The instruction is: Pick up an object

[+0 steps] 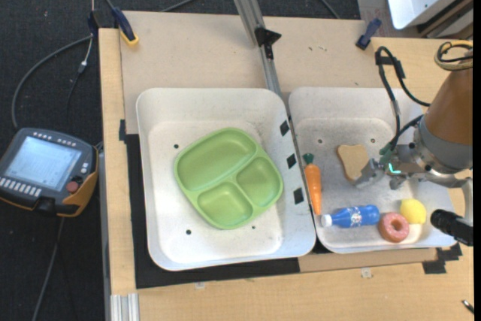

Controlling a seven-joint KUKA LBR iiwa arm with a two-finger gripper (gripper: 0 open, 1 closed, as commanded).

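The right bin (331, 105) holds a tan bread-shaped piece (351, 159), an orange carrot (313, 189), a blue bottle (352, 217), a pink donut (394, 227) and a yellow ball (412, 210). My gripper (373, 173) reaches in from the right and sits low in the bin, right next to the tan piece's right edge. Its fingers are dark and partly hidden by the wrist, and nothing shows between them.
The left bin (150, 116) holds a green divided plate (228, 177). A metal pole (248, 4) slants down between the bins. A black cable (391, 79) loops over the right bin's far rim. A teach pendant (45, 171) lies off the bench at left.
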